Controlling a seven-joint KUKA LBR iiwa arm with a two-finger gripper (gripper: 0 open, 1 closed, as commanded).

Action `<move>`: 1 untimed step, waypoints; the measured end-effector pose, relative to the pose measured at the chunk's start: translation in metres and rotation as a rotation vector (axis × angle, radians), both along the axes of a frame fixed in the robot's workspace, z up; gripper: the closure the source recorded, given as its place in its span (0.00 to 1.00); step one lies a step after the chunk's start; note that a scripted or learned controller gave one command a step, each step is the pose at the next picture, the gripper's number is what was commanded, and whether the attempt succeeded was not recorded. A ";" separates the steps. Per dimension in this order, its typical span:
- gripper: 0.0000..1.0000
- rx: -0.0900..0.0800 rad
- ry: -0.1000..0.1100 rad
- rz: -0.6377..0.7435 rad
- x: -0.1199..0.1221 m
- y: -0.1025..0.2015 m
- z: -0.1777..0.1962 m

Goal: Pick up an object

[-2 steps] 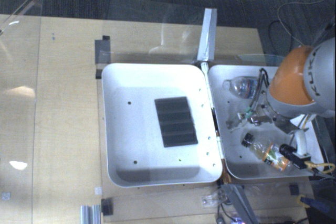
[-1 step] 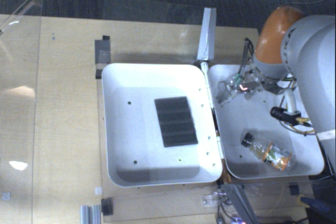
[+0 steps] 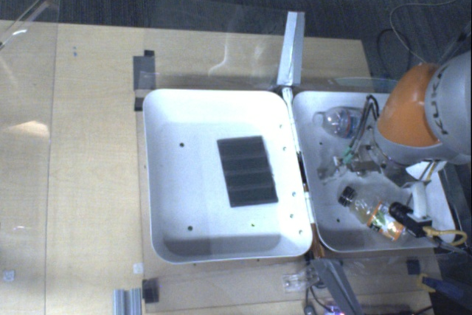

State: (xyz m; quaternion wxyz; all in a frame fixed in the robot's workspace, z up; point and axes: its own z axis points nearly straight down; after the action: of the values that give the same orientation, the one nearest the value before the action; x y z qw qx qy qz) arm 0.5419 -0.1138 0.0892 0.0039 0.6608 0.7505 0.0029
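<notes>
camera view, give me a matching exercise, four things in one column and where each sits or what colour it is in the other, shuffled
Things:
1. dark ridged pad
2. clear plastic bottle
3. small bottle with the orange label
4. band above the arm's wrist

Descriptions:
A. far part of the right bin
B. orange
C. middle of the left bin
D. near part of the right bin

Pairs: 1-C, 2-A, 3-D, 4-B
</notes>
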 end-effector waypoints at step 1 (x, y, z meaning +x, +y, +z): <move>0.00 -0.003 -0.008 0.156 -0.050 -0.011 0.001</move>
State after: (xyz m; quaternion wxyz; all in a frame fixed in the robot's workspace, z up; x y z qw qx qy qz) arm 0.4921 -0.1244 0.0900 0.0077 0.6002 0.7998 0.0044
